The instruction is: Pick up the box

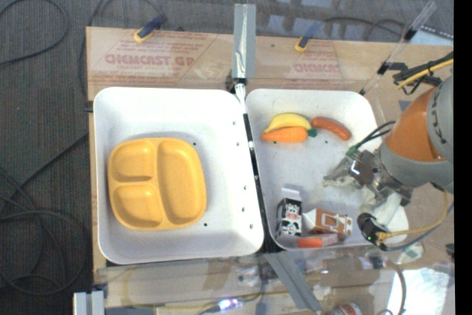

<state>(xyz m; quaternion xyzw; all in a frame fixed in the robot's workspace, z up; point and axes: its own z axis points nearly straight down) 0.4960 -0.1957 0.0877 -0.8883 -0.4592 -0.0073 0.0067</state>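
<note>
Two boxes [290, 216], one tray [156, 181], three toy foods [286, 134]; gripper [345, 170] state unclear.

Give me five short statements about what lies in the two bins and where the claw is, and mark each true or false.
1. The yellow divided plate lies in the left bin. True.
2. The banana lies in the left bin beside the plate. False: it lies in the right bin, near the far wall, touching the carrot.
3. The claw is over the right bin. True.
4. The claw holds the box between its fingers. False: the box lies on the bin floor near the front wall, apart from the claw.
5. The small milk carton stands next to the sausage. False: the carton is near the front wall beside the box; the sausage is near the far wall.
</note>
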